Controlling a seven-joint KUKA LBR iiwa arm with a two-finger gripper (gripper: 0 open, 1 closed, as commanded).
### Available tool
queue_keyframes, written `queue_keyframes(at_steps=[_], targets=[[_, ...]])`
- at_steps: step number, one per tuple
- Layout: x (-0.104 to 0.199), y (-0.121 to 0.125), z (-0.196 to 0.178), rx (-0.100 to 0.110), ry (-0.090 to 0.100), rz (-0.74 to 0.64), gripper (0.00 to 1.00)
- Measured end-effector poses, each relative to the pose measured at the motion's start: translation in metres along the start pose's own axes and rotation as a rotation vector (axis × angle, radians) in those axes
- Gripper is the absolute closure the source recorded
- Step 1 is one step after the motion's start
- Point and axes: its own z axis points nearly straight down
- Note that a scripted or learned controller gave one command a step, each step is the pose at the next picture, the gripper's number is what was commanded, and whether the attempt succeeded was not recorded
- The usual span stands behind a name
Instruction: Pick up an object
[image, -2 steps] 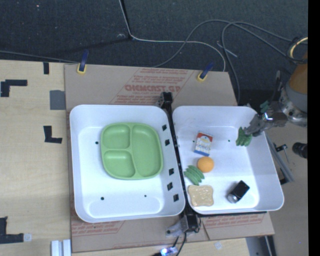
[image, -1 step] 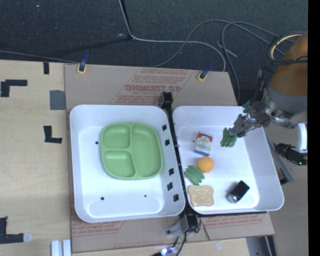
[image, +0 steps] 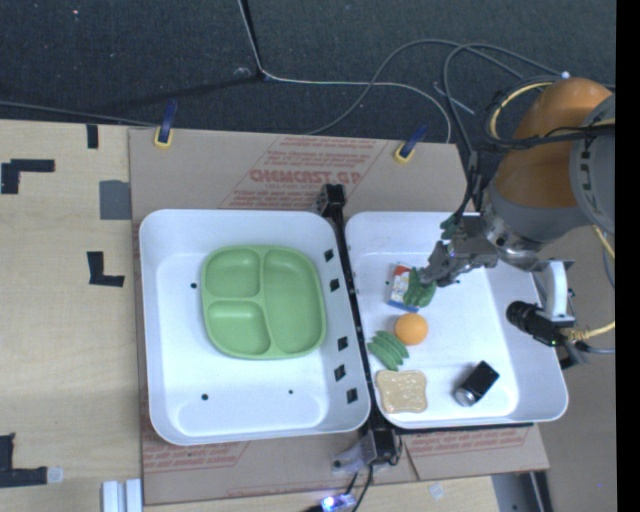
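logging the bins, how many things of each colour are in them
green: 3, the plate, the pea pod and the carton under the claw
orange: 1, the ball
tan: 1, the toast
black: 1, the block
total: 6

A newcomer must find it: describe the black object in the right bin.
Start at the right bin, the white one nearer the arm. Go to its near right corner: the black object lies right of the toast. It alone is dark and blocky, with a silvery end.

One fixed camera looks down aslant on both white bins (image: 160, 300).
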Motion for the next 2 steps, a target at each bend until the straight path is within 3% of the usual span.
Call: queue_keyframes(at_steps=[2], targets=[[0.116,-0.018,-0.006,-0.001,0.001,-0.003,1.0]])
